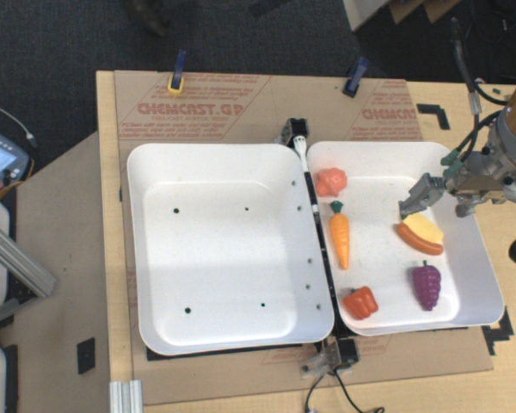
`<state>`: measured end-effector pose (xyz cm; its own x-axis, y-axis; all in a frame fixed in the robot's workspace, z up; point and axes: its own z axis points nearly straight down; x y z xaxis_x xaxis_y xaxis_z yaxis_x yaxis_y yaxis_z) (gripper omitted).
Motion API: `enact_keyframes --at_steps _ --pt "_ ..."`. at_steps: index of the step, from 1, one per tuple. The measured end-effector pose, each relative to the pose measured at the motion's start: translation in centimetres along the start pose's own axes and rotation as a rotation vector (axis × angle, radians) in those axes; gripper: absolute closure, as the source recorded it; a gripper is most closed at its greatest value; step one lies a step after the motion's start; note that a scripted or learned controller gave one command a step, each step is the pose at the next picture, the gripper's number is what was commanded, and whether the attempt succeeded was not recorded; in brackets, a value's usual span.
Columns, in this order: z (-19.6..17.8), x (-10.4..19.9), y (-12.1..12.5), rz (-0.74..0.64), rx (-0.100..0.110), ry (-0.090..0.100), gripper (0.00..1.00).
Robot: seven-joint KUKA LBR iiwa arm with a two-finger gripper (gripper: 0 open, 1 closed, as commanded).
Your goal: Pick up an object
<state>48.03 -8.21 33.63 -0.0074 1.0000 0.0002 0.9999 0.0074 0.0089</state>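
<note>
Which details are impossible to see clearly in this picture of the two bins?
- Tool: finger opening unclear in camera view, blurred and small.
- Grey arm: cut off by the right edge.
- Yellow-and-orange wedge-shaped toy: upper end hidden under the tool.
- Pink lumpy toy: too small to identify.

Two shallow white bins sit side by side on a counter [112,231]. The left bin [224,248] offers a broad open floor. The right bin [387,157] is crowded: a pink piece [331,181] and a carrot [340,240] lie along its left wall, a red pepper [359,302] near the front, purple grapes [426,286] front right, and a yellow-and-orange wedge [420,233] just beside the pincer [417,198]. Bare floor lies between the carrot and the wedge.
</note>
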Motion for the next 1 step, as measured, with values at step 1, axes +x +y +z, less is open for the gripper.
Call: enact_keyframes --at_steps 1 --pt "-9.39 3.61 1.26 0.003 -0.003 -0.001 0.00"
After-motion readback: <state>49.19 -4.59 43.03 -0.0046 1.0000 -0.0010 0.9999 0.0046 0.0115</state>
